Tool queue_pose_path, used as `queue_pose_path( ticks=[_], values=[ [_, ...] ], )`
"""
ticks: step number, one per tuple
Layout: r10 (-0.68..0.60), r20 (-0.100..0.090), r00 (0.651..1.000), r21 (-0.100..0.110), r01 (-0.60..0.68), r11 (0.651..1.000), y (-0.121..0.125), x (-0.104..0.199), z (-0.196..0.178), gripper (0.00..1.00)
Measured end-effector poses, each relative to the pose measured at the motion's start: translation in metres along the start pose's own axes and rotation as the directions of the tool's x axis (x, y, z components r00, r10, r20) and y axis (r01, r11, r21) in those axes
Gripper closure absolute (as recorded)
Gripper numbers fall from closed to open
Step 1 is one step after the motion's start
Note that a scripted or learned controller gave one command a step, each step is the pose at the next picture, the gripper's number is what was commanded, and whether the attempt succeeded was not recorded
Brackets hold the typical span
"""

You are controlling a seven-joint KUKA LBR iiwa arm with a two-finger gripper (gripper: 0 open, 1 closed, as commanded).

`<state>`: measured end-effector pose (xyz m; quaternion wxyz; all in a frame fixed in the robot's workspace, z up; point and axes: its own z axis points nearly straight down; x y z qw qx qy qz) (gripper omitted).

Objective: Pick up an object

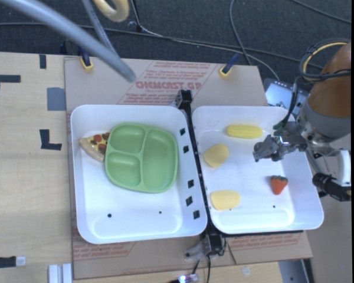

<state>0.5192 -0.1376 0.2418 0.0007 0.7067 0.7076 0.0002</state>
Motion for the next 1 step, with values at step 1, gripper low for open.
queue_pose_path(
  ticks=[1],
  values=[
    [-0.005, -0.002, 1.000, 0.002, 0.005, 1.000, 0.0112, 0.0495, -0.0025, 1.00]
  ],
)
